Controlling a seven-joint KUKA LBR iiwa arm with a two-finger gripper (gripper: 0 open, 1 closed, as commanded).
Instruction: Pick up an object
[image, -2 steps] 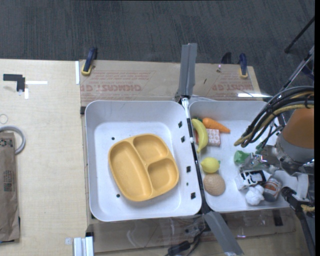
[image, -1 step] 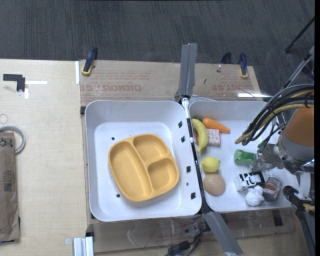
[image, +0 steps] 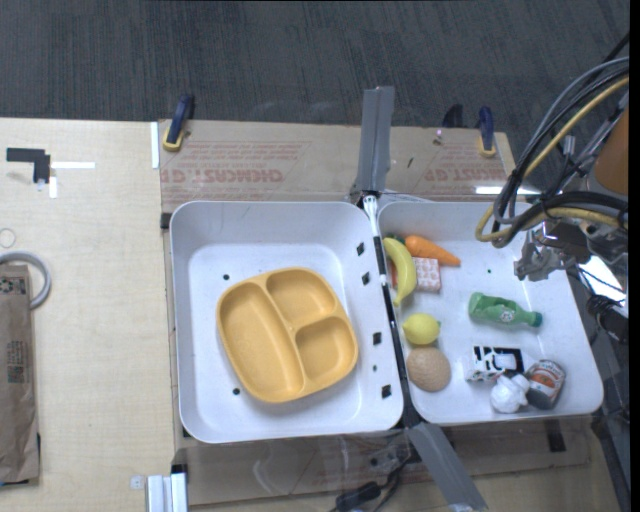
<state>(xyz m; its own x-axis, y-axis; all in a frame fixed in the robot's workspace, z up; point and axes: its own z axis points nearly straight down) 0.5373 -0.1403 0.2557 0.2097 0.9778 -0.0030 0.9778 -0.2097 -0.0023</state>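
Yellow plastic 3-compartment plate (image: 288, 334) in L bin (image: 190, 300); glossy green bottle (image: 504, 311) R.

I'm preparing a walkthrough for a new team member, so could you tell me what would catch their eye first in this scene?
The yellow divided plate dominates the left bin, lying alone there. The right bin holds a cluster of small items: a banana, carrot, lemon and green bottle among them. The gripper hangs over that bin's far right side, trailing cables.
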